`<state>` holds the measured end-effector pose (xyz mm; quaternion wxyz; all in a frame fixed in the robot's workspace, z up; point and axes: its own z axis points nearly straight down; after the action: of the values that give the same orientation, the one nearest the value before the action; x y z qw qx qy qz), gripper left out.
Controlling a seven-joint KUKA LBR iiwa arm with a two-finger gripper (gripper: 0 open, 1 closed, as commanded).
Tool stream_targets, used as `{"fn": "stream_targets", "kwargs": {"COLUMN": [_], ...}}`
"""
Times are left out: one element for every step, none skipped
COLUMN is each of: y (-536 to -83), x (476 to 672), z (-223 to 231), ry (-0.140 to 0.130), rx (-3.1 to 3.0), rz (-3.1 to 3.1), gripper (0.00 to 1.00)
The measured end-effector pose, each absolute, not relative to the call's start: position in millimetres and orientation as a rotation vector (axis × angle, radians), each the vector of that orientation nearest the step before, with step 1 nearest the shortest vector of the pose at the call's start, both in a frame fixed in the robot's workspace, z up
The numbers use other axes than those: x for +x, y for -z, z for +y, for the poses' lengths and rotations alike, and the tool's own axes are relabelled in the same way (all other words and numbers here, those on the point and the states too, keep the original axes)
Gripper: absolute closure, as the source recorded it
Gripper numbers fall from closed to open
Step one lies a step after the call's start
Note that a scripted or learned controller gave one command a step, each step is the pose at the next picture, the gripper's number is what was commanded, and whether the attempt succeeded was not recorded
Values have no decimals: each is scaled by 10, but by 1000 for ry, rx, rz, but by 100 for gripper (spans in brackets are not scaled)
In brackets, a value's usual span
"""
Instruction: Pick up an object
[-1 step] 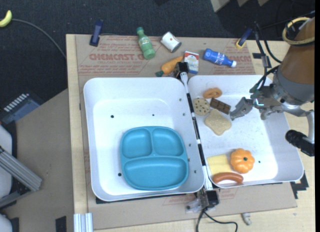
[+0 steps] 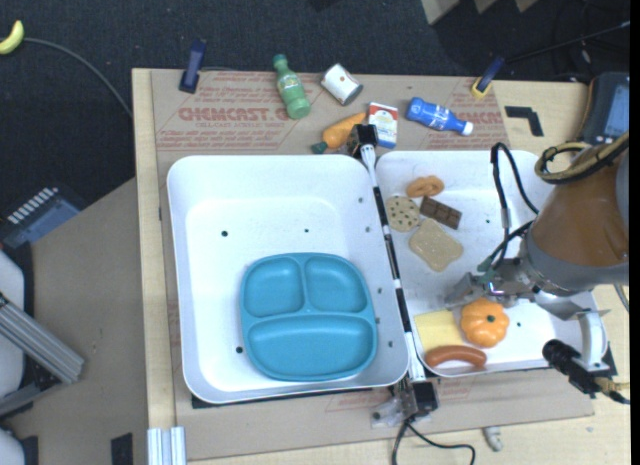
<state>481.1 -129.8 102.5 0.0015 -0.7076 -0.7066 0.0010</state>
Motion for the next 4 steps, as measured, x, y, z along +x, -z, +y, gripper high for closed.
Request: {"fn": "stream_targets", "kwargs": {"y": [-1132, -2031, -1684, -2121], "x": [4827, 4895, 4787, 5165], "z": [-1297, -1884, -1624, -1738], "ry": [2, 0, -1, 1], "rx": [-2225, -2225, -2219, -2223], "rz": [-2221, -2222, -2221, -2224], "gripper": [100, 100, 100, 100]}}
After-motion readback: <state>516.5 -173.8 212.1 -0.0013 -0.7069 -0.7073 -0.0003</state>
